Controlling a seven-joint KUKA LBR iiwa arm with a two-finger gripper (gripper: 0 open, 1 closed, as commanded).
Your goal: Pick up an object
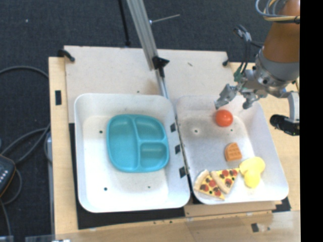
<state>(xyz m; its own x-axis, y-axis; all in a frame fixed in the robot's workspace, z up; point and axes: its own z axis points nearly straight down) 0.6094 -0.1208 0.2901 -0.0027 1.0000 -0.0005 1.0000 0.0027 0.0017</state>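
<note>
1. Tomato [224, 118]: one; small, round, red-orange, glossy with a pale highlight. Lies in the right bin [267, 135], just below the fingers, apart from them.
2. Gripper [236, 99]: one; two grey fingers spread, nothing between them.
3. Cracker [232, 152]: one; orange, ridged, squarish. Farther below the fingers than the tomato.
4. Yellow item [252, 171]: one; lumpy, pale yellow, well below the fingers and slightly to the right.
5. Pizza slices [217, 182]: two; red-dotted wedges touching each other, at the bin's near edge, farthest from the fingers.
6. Plate [137, 142]: one; teal, three compartments, in the left bin [86, 135], well left of the fingers.
7. Bins: two; white, shallow, side by side.
</note>
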